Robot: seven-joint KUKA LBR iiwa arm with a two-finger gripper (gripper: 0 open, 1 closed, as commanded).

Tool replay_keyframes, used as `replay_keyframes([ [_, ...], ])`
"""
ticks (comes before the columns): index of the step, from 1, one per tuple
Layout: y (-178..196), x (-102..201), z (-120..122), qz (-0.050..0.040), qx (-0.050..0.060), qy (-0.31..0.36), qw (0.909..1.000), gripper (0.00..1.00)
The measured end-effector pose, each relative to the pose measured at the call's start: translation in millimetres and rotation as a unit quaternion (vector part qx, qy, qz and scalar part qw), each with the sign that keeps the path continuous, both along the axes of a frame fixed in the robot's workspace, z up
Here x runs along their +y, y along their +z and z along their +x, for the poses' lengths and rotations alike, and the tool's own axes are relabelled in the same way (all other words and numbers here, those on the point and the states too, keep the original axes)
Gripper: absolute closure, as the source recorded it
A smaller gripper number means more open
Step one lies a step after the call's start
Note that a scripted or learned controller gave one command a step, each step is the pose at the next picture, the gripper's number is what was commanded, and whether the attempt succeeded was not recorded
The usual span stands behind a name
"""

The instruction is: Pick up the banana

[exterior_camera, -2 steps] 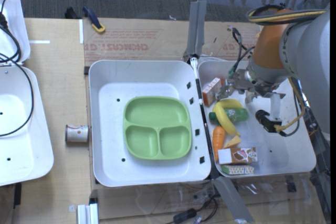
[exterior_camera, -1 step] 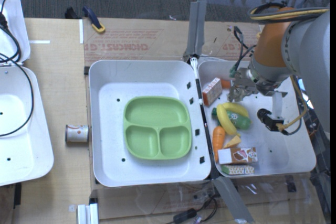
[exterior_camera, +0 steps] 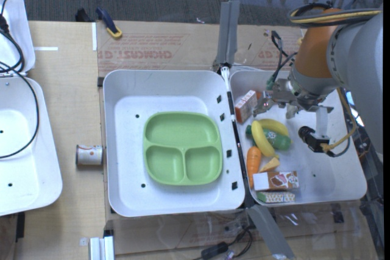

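Observation:
The yellow banana [exterior_camera: 263, 137] lies in the right bin [exterior_camera: 341, 182], near its left wall, curved and pointing toward the front. A second yellow piece and a green fruit [exterior_camera: 280, 140] rest against its right side. My gripper [exterior_camera: 281, 105] hangs over the back part of the same bin, a little behind and to the right of the banana, apart from it. The grey arm with its orange band [exterior_camera: 314, 52] rises behind the gripper.
A red-and-white carton [exterior_camera: 245, 105] stands left of the gripper. An orange carrot [exterior_camera: 253, 162], a cheese wedge [exterior_camera: 270, 163] and a flat snack box [exterior_camera: 277, 181] lie in front of the banana. The left bin [exterior_camera: 122, 131] holds a green divided plate [exterior_camera: 183, 148]. A black cable end [exterior_camera: 312, 139] hangs right of the fruit.

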State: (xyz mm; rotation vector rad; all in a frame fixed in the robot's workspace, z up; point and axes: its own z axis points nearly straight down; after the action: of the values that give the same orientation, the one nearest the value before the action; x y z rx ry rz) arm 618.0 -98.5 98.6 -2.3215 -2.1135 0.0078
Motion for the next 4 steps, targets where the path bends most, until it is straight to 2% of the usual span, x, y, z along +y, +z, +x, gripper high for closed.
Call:
replay_keyframes([
  [1,-7.3,2.5,-42.6,0.0000,-0.002,-0.056,0.9984,0.00],
  [2,26.2,-11.0,-31.0,0.0003,-0.001,0.034,0.9994,0.00],
  [3,-8.5,-9.7,-56.2,0.0011,-0.001,0.030,0.9996,0.00],
  [4,-0.5,-11.0,-56.0,0.0007,0.000,0.028,0.9996,1.00],
])
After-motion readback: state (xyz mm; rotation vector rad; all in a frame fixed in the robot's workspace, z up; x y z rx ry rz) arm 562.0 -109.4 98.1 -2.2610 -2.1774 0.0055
